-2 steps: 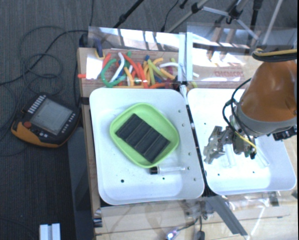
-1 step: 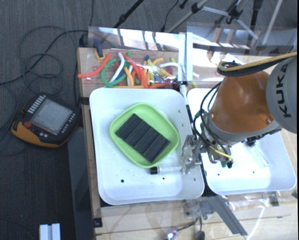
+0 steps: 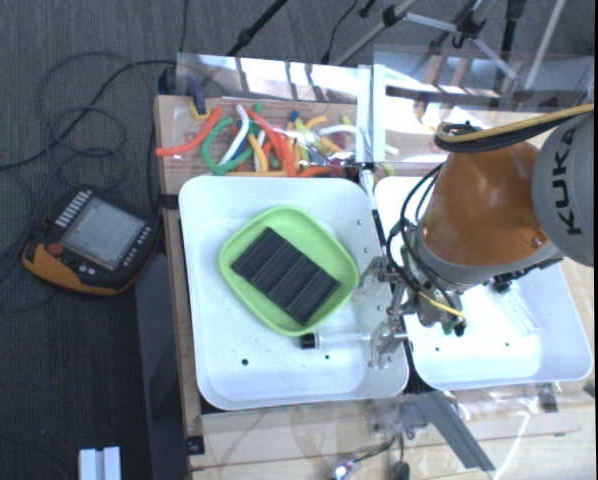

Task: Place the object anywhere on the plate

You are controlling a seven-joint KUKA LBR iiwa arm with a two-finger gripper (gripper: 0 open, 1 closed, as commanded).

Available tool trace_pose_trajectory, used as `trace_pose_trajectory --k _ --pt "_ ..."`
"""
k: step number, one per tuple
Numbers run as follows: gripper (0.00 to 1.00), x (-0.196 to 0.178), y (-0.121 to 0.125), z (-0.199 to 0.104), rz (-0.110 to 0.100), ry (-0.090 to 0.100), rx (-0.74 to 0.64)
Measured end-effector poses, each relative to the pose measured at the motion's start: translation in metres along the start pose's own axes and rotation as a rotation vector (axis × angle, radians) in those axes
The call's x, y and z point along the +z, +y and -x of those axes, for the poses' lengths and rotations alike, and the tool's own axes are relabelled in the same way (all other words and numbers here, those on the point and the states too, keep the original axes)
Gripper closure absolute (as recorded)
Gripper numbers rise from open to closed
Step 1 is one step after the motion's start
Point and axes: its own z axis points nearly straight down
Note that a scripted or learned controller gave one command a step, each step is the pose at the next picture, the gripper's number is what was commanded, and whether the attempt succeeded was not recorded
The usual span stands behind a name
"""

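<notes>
A dark ribbed rectangular object (image 3: 284, 271) lies flat in the middle of the green plate (image 3: 241, 240), which sits tilted in the left white bin (image 3: 214, 348). My gripper (image 3: 381, 310) hangs over the right rim of that bin, just right of the plate and apart from the object. Its fingers stand open with nothing between them. The grey and orange arm (image 3: 484, 213) covers much of the right bin behind it.
A small black piece (image 3: 307, 341) lies on the bin floor just below the plate's near edge. The right white bin (image 3: 509, 353) sits under the arm. Coloured loops of tubing (image 3: 249, 138) lie behind the bins. A teach pendant (image 3: 94, 238) rests on the floor at left.
</notes>
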Motion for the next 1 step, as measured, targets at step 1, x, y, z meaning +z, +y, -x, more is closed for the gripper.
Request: trace_pose_trajectory --k 1 --pt "0.0 -0.0045 -0.0064 0.0863 0.002 0.0 0.026"
